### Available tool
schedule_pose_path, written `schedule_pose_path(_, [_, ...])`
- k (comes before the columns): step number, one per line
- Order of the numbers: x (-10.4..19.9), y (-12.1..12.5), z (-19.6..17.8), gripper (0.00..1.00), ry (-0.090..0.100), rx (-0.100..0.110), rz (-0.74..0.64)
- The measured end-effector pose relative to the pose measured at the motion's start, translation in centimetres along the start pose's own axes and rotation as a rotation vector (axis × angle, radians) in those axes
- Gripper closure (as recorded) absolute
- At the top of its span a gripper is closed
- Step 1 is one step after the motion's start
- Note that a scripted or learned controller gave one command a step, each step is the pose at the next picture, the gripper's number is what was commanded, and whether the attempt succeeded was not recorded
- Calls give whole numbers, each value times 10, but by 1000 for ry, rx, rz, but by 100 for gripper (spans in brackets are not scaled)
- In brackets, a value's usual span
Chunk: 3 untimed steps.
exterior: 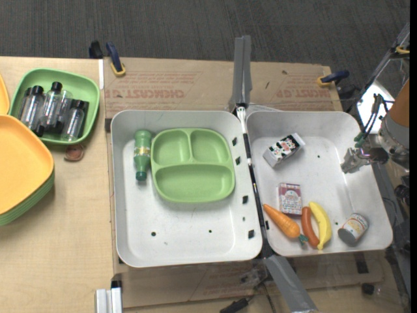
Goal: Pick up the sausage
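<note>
The sausage (309, 226) lay in the right bin (326, 124), near its front edge, wedged between a carrot (283, 218) on one side and a banana (321, 223) on the other, touching both. Just behind the sausage, a small red card box (290, 197) lay flat. A small tin can (352, 229) lay on its side just beyond the banana, toward the bin's front right corner. Well behind the sausage, a black-and-white carton (283, 149) lay tilted.

The gripper (352, 160) hung over the right side of the same bin, well apart from the sausage and with nothing between its fingers; whether those fingers were spread or pressed together could not be told.

The left bin (182, 240) held a green divided plate (193, 163), with a green bottle (142, 154) lying just beside it.
</note>
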State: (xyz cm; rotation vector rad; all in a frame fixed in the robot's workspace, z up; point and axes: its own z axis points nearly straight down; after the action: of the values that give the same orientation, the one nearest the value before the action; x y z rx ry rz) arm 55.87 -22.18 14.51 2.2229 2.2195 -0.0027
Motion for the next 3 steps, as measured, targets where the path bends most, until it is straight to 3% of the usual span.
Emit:
schedule_pose_path(1, [0, -56, 36, 100, 2, 1, -180])
schedule_pose_path(2, [0, 36, 29, 100, -1, -3, -364])
schedule_pose_path(3, [0, -8, 26, 100, 1, -2, -523])
